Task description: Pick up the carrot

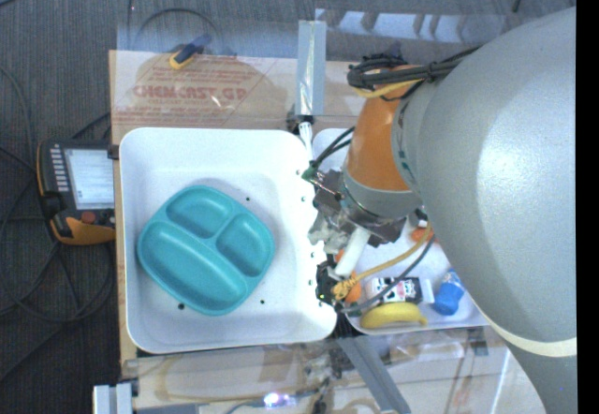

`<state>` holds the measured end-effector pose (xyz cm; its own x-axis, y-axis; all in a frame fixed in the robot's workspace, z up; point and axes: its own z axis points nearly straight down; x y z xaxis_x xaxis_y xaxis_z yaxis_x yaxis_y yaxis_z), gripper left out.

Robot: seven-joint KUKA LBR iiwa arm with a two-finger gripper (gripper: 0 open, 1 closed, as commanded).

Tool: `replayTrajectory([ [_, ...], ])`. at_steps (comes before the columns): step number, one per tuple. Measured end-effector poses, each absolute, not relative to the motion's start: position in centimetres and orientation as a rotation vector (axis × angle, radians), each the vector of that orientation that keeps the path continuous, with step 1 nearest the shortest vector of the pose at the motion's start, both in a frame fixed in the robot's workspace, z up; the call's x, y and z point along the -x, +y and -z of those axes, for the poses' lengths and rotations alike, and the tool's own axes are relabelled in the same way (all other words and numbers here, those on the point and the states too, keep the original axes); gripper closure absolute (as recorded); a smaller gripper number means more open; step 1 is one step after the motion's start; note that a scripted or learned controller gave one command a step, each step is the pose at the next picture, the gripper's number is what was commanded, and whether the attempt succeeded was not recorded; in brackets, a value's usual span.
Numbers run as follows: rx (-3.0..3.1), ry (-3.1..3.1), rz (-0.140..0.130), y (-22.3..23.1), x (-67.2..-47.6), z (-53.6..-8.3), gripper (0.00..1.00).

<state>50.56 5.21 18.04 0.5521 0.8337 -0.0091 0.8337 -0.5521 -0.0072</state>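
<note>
In the right bin (468,317), a small orange piece that looks like the carrot (351,289) lies close to the bin's left wall, mostly hidden by the arm. My gripper (343,258) hangs just above it, pointing down into the bin's left side under the orange wrist band (374,145). Whether anything is held cannot be made out. The arm's big grey body covers most of the right bin.
A teal divided plate (206,248) lies in the left bin (159,159). In the right bin's front are a yellow banana (393,314), a blue object (451,295) and a small black-and-white item (398,290). A hand-held controller (75,187) sits left of the bins.
</note>
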Motion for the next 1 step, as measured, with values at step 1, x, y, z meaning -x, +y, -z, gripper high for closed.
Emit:
replayTrajectory([
  [1,2.725,-1.559,-0.016,3.24,-48.28,-19.08,1.00],
])
